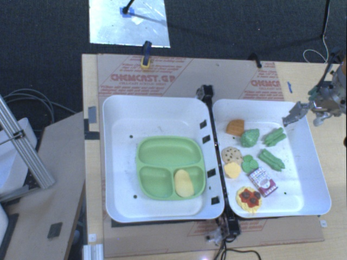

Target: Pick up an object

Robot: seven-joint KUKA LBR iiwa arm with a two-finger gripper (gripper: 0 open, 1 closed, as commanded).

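We are seeing a brown sheet point(143, 77) printed in red lying across the bench top point(65, 145), with a yellow clamp point(146, 58) gripping its far edge. Beyond it, a shiny metal plate point(135, 23) is lying on dark carpet point(43, 26). At the left, an aluminium strut point(21, 145) is slanting past grey cables point(32, 104).
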